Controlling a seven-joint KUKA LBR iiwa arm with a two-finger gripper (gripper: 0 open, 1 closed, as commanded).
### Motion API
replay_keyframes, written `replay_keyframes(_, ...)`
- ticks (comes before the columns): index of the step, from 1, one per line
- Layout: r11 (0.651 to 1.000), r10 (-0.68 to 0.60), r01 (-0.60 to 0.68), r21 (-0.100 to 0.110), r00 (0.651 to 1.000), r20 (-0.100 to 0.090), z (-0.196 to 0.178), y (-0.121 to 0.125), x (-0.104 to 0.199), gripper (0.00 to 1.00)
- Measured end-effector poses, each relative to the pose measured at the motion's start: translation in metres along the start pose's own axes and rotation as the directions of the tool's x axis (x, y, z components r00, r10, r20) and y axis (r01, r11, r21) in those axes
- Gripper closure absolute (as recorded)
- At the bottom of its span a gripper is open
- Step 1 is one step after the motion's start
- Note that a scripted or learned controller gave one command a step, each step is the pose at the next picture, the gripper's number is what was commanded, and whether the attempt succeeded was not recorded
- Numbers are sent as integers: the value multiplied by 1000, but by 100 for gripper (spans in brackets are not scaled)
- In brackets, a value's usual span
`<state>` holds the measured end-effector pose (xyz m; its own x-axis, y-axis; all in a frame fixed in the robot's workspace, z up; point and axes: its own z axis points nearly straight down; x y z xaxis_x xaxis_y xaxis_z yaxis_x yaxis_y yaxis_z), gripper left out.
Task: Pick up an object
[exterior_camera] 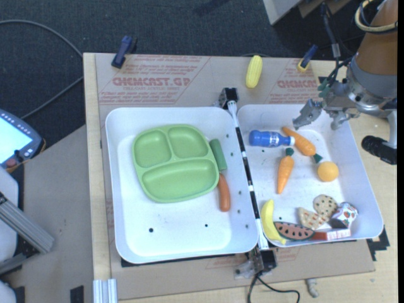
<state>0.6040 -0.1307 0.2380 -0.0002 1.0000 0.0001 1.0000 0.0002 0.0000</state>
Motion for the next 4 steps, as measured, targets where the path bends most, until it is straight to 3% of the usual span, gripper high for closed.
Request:
replay_keyframes(1,1000,1,-1,2,1000,-1,97,-16,5,0)
replay_keyframes(2,1000,0,0,2,1000,-1,154,-28,34,0)
replay_keyframes(3,1000,1,-1,-1,1000,0,144,-27,34,100)
replay_keyframes(4,1000,-1,1,-2,1000,0,53,-16,88,100)
